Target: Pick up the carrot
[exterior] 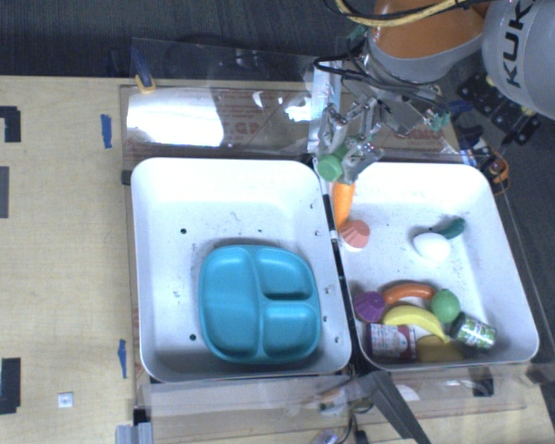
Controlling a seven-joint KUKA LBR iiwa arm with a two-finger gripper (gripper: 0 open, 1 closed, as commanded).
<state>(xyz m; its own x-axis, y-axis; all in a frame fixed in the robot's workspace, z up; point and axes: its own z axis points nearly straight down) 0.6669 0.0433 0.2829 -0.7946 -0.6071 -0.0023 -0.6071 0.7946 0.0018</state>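
The carrot (341,202) is hanging upright from my gripper (345,160), its green top (330,166) caught between my fingers and its orange body pointing down over the rim where the two white bins meet. I am pinching it by the leafy end, not by the thicker orange part, so I judge the hold to be a thin one.

Just below the carrot's tip a small pink round piece (355,235) is lying in the right bin (472,188), near enough that a swinging carrot could brush it. Farther right a white egg-like thing (432,246) is sitting with a dark green piece (452,228) touching its upper side. Along the near wall of that bin a cluster is crowding together: a purple item (370,306), an orange-red one (408,291), a banana (416,319), a green round fruit (444,304), a small can (474,332) and a labelled packet (388,341). In the left bin (166,192) a blue divided tray (259,303) is resting toward the near side.

To do this step well, I am thinking the lift should go straight up and slowly, with no sideways jerk, since the carrot is dangling and could twist out of the pinch. I should keep pressure steady and clear the shared rim before moving anywhere.
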